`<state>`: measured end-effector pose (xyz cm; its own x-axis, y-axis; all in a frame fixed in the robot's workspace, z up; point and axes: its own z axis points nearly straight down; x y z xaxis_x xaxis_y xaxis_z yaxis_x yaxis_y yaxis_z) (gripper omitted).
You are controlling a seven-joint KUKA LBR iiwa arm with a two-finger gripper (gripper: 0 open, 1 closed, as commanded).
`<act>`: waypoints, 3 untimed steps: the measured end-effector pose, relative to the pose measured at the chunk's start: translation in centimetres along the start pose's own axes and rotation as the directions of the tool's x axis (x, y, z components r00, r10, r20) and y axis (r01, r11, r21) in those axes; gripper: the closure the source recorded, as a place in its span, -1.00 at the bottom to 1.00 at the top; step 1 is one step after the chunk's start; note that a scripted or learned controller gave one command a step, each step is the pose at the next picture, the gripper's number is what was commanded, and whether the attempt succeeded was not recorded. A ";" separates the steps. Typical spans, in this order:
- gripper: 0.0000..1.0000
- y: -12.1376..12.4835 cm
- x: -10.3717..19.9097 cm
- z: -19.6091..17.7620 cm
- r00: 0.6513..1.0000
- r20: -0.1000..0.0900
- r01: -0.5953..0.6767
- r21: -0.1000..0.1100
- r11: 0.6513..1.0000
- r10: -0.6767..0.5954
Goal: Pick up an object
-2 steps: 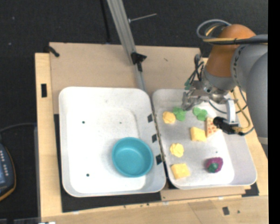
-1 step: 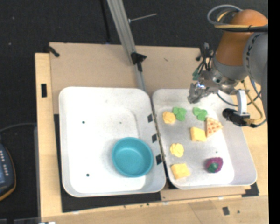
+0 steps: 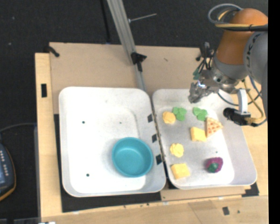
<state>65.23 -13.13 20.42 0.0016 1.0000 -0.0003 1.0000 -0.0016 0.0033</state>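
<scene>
In the camera view, the grey arm with its orange band reaches in from the right, and the end effector [image 3: 196, 95] hangs over the far edge of the right bin [image 3: 238, 169]. Nothing is seen held by it; it is too small and dark here to tell whether it is open or closed.

Every object lies on the near side of the end effector. Closest, just in front of it, sits a green piece [image 3: 200, 113], with a second green piece [image 3: 179, 113] to that one's left and a yellow lump [image 3: 169, 118] touching the second piece's left side. A pizza slice toy [image 3: 213, 125] lies right of the first green piece and nearer the viewer, its lower left corner against a yellow block [image 3: 198, 134]. Further toward the viewer come a small yellow piece [image 3: 177, 149], a yellow wedge [image 3: 180, 171] and a purple and green object [image 3: 214, 164].

Well to the left of the end effector, the left bin [image 3: 84, 106] holds a teal bowl [image 3: 132, 157] near its front. Both bins rest on the table [image 3: 84, 64].
</scene>
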 end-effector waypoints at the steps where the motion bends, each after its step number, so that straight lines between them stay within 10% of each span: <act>1: 1.00 -2.5 4.1 -1.8 1.000 -0.001 0.005 0.001 1.000 -0.005; 3: 1.00 -8.2 11.4 -1.9 1.000 -0.001 0.000 0.001 1.000 0.000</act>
<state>57.02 -1.73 22.34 0.0011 1.0000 0.0011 1.0000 -0.0011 0.0027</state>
